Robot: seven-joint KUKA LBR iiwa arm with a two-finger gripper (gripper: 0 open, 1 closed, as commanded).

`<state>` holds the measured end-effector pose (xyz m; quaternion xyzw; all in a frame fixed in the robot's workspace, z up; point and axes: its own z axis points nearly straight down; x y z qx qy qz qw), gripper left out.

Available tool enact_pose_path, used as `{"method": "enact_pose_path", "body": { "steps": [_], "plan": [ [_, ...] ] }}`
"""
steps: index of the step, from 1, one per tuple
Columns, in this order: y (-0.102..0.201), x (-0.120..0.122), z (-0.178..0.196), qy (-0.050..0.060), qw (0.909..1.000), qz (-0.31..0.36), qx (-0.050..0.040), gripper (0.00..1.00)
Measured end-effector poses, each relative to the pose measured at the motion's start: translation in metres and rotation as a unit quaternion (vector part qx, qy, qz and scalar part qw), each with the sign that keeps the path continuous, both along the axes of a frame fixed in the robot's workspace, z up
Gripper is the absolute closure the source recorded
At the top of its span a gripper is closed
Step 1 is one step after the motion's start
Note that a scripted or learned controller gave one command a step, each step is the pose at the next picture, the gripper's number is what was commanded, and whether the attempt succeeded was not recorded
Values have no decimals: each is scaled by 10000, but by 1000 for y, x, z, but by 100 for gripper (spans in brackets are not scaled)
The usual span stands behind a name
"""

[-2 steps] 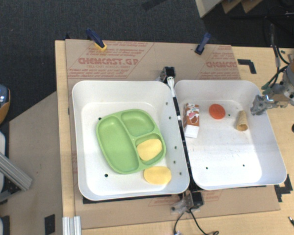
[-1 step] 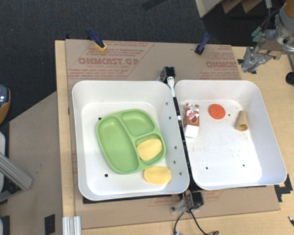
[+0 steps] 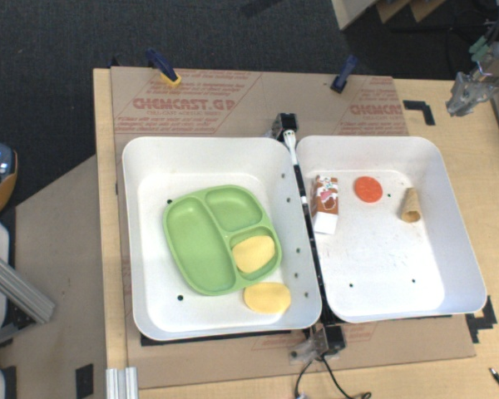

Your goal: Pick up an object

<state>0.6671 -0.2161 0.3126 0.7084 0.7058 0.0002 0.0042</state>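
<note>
Across the right bin (image 3: 449,256), an orange disc (image 3: 368,189), cone (image 3: 410,204) and packet (image 3: 325,205) are lying untouched. End effector state: cannot tell. Packet is hugging the wall, risking a blocked grasp.

Open floor in the right bin, crowding in the left

The right shallow white bin (image 3: 449,223) has three things near its far wall: a brown-and-white packet (image 3: 325,204), a flat orange-red disc (image 3: 368,189), a tan cone (image 3: 410,205); its near half lies bare. A green divided plastic tray (image 3: 201,243) and two yellow lumps (image 3: 267,297) take up the middle of the left white bin (image 3: 141,223).
</note>
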Motion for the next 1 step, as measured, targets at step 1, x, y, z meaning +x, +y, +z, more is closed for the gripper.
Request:
{"method": "enact_pose_path", "body": {
  "steps": [1],
  "plan": [
    [28,-3,44,-11,10000,33,14,100]
  ]
}}
